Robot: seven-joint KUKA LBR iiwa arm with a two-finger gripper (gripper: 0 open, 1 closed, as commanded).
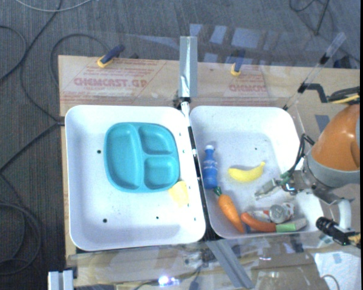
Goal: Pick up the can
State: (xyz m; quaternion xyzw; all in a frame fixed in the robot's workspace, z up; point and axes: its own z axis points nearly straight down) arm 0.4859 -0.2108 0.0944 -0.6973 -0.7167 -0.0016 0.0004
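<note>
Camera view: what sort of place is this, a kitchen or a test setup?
Most likely a robot lab bench, not a kitchen. Two shallow white plastic bins sit on a clamped brown board, loose black cables trail over grey carpet, and the grey-and-orange arm reaches over toy food.

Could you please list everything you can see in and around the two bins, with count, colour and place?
Bins: two, white, side by side on the bench.
Divided tray: one, turquoise, in the left bin, towards its middle.
Small yellow item: one, pale yellow, in the left bin by the tray's near right corner; too blurred to identify.
Bottle: one, blue, right bin, along its left wall.
Banana: one, yellow, right bin, near the middle.
Carrots: two, orange, right bin, near edge.
Can: one, silvery, right bin, beside the carrots.
Green item: one, right bin, near edge; unclear what it is.
Clamps: two, yellow, on the board behind the bins.
Arm: one, grey and orange, right.
Hand: one, metallic, above the can.
</note>
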